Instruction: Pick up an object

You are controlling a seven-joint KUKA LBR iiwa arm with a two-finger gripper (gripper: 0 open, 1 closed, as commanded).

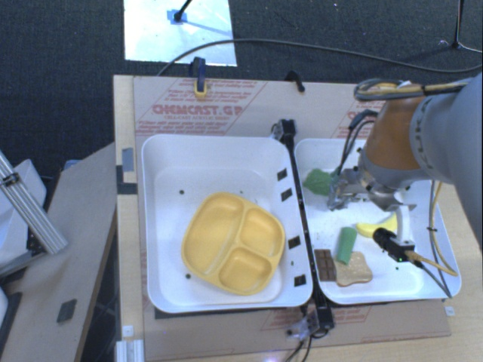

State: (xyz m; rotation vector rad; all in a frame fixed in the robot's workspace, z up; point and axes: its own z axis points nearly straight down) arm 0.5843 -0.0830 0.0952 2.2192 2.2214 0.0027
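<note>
Bench (128,202) seen from above at a slant, bearing two shallow white bins side by side. The left bin (162,172) holds a yellow tray (232,242) with three compartments, lying flat near the middle.

The right bin (434,277) holds several small things. A green leafy piece (318,180) lies near its upper left. A green block (346,244) lies lower down, tilted, just above a tan toast-shaped piece (354,270). A brown chocolate-like bar (324,265) sits just left of the toast, against the bin's left wall. A yellow banana-like piece (373,228) lies to the right of the green block.

The grey arm (441,138), with its orange band, reaches in from the right over the right bin. Its gripper (336,197) hangs just beside the green leafy piece, to its lower right. I cannot tell from this view whether the hand is released or clenched, and nothing is visibly held.
</note>
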